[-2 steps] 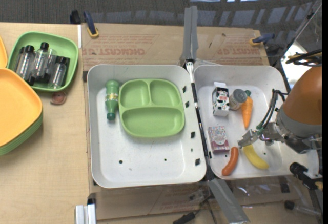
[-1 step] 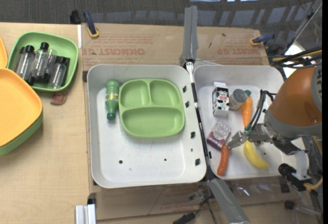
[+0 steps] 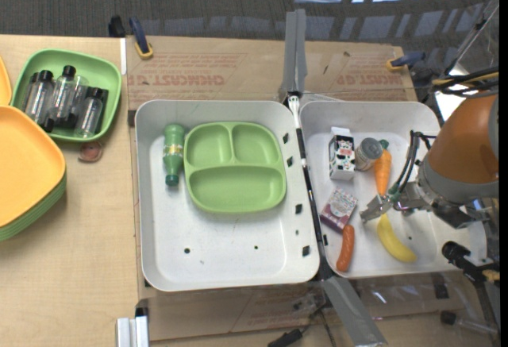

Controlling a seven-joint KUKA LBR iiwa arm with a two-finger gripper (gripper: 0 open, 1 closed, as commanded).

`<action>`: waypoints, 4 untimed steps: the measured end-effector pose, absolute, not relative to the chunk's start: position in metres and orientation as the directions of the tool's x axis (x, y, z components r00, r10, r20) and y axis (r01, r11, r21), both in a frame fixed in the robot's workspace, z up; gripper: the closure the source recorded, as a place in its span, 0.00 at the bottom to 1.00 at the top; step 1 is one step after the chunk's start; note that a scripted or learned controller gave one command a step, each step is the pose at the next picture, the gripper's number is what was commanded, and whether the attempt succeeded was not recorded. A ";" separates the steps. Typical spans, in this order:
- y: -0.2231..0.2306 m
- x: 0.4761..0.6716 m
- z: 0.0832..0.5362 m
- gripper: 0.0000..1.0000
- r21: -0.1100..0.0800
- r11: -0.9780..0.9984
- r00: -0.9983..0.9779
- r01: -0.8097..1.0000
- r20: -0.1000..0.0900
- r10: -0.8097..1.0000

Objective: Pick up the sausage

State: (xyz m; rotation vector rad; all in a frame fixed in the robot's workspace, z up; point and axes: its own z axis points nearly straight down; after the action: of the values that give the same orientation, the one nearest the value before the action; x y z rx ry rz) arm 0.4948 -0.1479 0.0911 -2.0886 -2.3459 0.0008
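Note:
The sausage [image 3: 345, 248], reddish-orange and slim, lies at the front left of the right bin [image 3: 361, 109], close to its front wall. My gripper [image 3: 378, 208] hangs over the middle of that bin, up and to the right of the sausage and clear of it. It is open with nothing between its fingers. The fingertips sit just above the top end of a yellow banana [image 3: 395, 240] and below the tip of a carrot [image 3: 383, 171].
A pink packet [image 3: 340, 208], a white carton [image 3: 342, 155] and a can [image 3: 369, 152] share the right bin. In the left bin [image 3: 230, 258] are a green divided plate [image 3: 236, 166] and a green bottle [image 3: 173, 152]. Left of the bins stand a green tray of bottles [image 3: 67, 95] and orange plates [image 3: 28, 171].

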 end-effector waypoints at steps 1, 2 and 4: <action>-0.167 0.477 0.091 0.00 -0.003 0.137 -0.137 0.991 0.001 0.991; -0.199 0.522 0.091 0.00 -0.001 0.149 -0.149 0.989 0.000 0.989; -0.176 0.555 0.100 1.00 0.000 0.193 -0.193 0.981 -0.002 0.981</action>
State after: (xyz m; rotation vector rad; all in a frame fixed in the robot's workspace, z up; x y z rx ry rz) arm 0.5553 -0.1758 0.1000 -1.9966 -2.4267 0.0019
